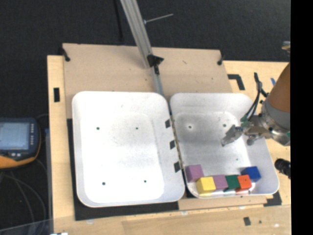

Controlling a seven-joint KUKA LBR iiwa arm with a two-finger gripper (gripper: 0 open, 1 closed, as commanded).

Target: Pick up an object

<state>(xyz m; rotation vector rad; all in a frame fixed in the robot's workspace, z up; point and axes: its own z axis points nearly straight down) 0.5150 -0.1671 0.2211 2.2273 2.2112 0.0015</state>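
right bin [195, 109] | pincer [234, 136] above middle, grip state unclear | blocks [222, 181] along near wall, apart

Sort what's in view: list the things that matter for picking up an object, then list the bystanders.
For the job:
- pincer, over the right bin
- blocks along that bin's near edge: purple block, yellow block, orange block, blue block

Just lying about:
- left bin
- handheld screen unit off the bench's left side
- metal rail at the back

Even overhead light, slightly soft focus
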